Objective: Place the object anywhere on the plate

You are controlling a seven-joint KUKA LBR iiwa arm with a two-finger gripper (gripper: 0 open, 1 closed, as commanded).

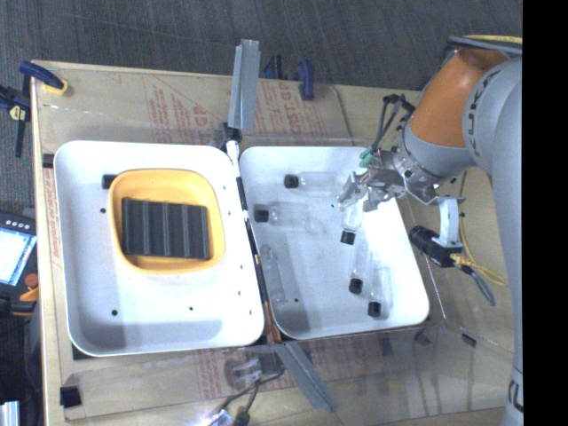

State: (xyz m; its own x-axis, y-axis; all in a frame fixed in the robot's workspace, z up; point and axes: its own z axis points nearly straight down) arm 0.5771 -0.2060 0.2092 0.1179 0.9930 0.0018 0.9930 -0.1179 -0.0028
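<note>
The arm point(470, 105) reaches in from the right, and its gripper point(359, 198) hangs over the upper right part of the right bin point(404, 313). Whether it is clenched or released cannot be told at this slant. Several clear objects with black caps lie scattered in that bin (they are hard to make out against the white floor): one cap point(290, 182) near the top rim, one point(261, 213) at the left wall, others point(356, 284) lower down. One capped object point(348, 235) sits just below the gripper; contact is unclear. The yellow plate point(164, 185) rests in the left bin point(80, 318), with a dark ribbed insert point(166, 229) at its centre.
</note>
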